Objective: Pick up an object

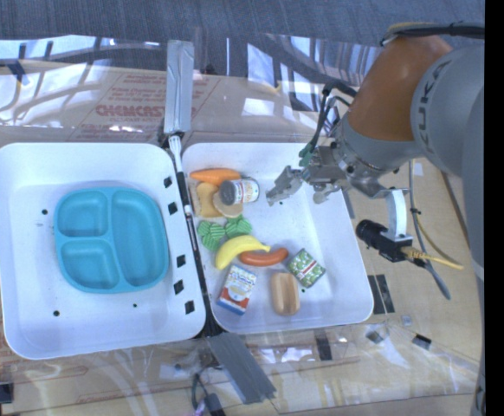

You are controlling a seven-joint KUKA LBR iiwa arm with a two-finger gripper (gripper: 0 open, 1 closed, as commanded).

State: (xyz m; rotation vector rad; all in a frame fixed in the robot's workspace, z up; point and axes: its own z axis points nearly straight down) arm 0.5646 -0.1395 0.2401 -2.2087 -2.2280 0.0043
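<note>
Pale bench (425, 354) under scuffed clear sheeting, bearing two shallow white bins side by side. Nearest, in the right-hand white bin (352, 297): small red-and-white toy milk carton (236, 289), tan bread-roll toy (284, 293), little green printed packet (306, 267). Just beyond these, yellow plastic banana (237, 249) touching a red-orange sausage (266, 256), then a crinkled green leafy piece (223, 230).

Level with that heap, in the left-hand white bin (18, 319), a turquoise divided plastic plate (111, 237), lying flat and alone.

Farther back, small silver-lidded tin can (237, 191) on its side beside an orange toy carrot (213, 176). Probably tossed in loose, hence the clustering against the bin's left wall.

Farthest, two-finger gripper (302, 189) hanging over bare bin floor, just right of the can, fingers (280, 189) spread apart, nothing between them. Likely lined up for a drop; can the closest candidate, round and glossy, apt to roll.
</note>
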